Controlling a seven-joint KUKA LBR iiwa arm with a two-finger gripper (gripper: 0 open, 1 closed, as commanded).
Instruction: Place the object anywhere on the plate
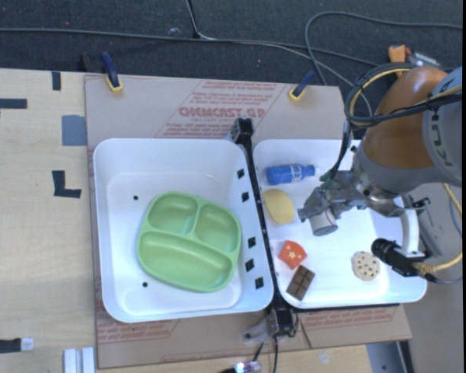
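A green divided plate [189,242] lies in the left bin [113,165]. The right bin [338,282] holds a blue bottle [289,173] lying on its side, a pale yellow rounded item [279,206], a small red piece [292,253], a brown chocolate bar [300,283] and a round cookie [364,266]. My gripper [320,217] hangs over the middle of the right bin, just right of the yellow item and below the bottle. Nothing shows in its grasp.
A black divider [252,208] runs between the two bins. Blue and yellow clamps [109,73] hold the cardboard at the back. Cables trail over the dark floor behind the bench and around the arm's orange band [400,119].
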